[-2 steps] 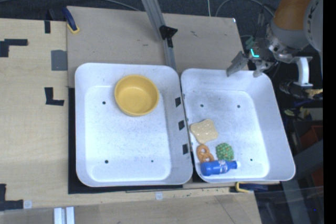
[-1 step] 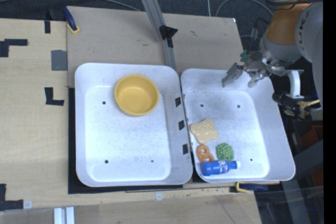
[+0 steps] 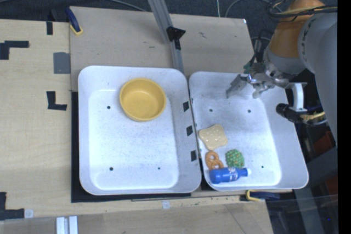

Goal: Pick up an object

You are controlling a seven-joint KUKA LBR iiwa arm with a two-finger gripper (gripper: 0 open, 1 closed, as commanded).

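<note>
My gripper [image 3: 245, 89] hangs over the far part of the right bin [image 3: 274, 134], its two fingers spread apart with nothing between them. Near that bin's front lie a tan slice of toast [image 3: 213, 136], a pretzel [image 3: 214, 160], a green knobbly object [image 3: 235, 158] and a blue bottle [image 3: 228, 175] lying on its side. These sit well in front of the gripper. A yellow bowl [image 3: 142, 98] stands in the left bin [image 3: 98, 145], toward its far side.
A grey metal pole [image 3: 159, 3] slants across the bench behind the bins, with a black clamp at its foot. The arm's orange band [image 3: 293, 24] and grey body stand at the right edge. Cables run along the back.
</note>
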